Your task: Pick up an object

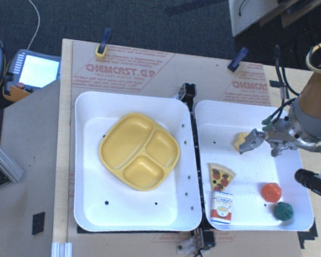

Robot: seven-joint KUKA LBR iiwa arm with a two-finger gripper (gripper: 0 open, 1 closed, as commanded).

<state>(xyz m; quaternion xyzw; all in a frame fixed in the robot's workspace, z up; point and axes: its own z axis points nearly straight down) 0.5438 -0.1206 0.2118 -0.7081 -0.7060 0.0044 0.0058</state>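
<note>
The grey two-finger gripper (250,144) hangs low in the right-hand white bin (304,215), its tip touching a small yellow lump (240,140); whether it grips it, I cannot tell. A divided yellow plastic plate (139,151) lies in the left white bin (85,202), while a pizza-slice toy (221,176), small carton (222,207), red ball (271,192) and green ball (283,211) sit nearby.

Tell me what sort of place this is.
Probably a robotics lab bench set up for grasping trials. Two white bins sit on a clamped board; a grey-and-orange arm's gripper reaches over toy food such as a pizza slice, and a handheld control screen lies nearby.
</note>
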